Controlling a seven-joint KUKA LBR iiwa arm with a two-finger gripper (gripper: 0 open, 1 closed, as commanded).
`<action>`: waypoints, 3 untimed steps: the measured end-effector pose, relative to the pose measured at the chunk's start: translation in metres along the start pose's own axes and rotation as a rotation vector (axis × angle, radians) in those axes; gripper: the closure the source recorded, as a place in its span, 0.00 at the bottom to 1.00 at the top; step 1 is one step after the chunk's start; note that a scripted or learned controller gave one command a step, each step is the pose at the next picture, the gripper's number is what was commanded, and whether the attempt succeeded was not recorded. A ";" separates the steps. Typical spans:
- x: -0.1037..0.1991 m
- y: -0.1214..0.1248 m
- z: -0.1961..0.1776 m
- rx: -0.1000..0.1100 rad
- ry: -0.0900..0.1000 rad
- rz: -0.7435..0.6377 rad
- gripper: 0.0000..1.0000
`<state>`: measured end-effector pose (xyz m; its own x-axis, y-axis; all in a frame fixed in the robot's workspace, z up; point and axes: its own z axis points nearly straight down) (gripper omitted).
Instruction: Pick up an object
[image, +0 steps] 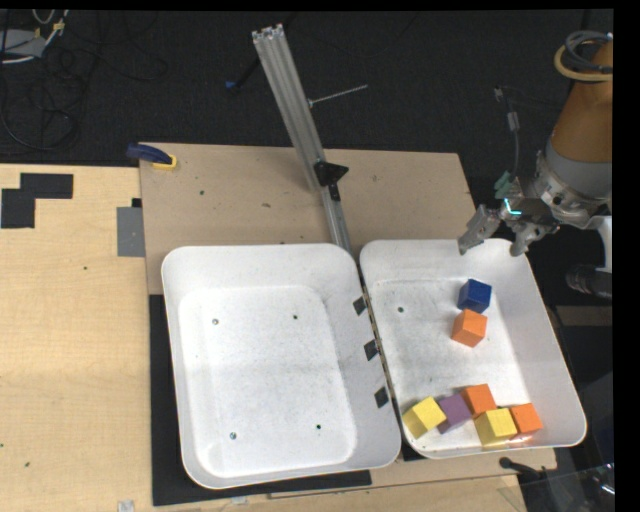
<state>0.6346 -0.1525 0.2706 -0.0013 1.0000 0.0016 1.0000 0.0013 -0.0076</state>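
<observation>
Hovering above right bin's (560, 330) far edge, pincer (497, 236) spread wide, holding nothing.

We see a wooden bench (70, 330) bearing a brown board (300, 195). From the board's middle a ribbed metal rail (295, 110) slants up and away, held by a black bracket (330, 173). At the board's far left corner lies a blue and yellow clamp (152, 155). Black patches (35, 195) and a grey patch (129, 230) mark the bench at left. Cables (40, 60) trail over the dark floor behind.
</observation>
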 end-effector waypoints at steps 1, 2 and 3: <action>0.000 0.001 -0.003 -0.004 -0.001 -0.002 0.00; -0.003 0.002 0.042 0.000 -0.001 0.001 0.00; -0.007 0.001 0.106 0.002 0.000 0.002 0.00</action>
<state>0.6348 -0.1590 0.1642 0.0006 1.0000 0.0017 1.0000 -0.0006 -0.0094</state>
